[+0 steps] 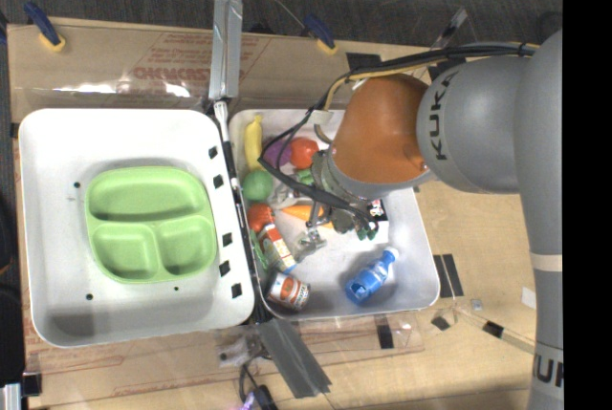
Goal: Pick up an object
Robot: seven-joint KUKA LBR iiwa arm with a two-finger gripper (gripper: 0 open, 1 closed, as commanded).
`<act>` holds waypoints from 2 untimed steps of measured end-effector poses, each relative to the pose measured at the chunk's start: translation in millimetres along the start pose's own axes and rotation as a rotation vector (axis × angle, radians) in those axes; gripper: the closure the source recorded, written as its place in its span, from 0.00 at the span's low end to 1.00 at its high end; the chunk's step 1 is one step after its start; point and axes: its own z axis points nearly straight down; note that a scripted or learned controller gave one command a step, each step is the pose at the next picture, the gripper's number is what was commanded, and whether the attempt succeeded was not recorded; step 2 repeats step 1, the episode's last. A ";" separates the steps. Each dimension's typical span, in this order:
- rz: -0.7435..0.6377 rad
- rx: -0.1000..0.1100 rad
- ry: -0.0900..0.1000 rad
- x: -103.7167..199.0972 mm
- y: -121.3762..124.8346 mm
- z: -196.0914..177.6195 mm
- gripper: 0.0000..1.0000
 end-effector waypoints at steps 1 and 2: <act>-0.042 -0.007 0.004 -4.7 3.7 2.6 0.00; -0.042 -0.007 0.004 -4.7 3.7 2.6 0.00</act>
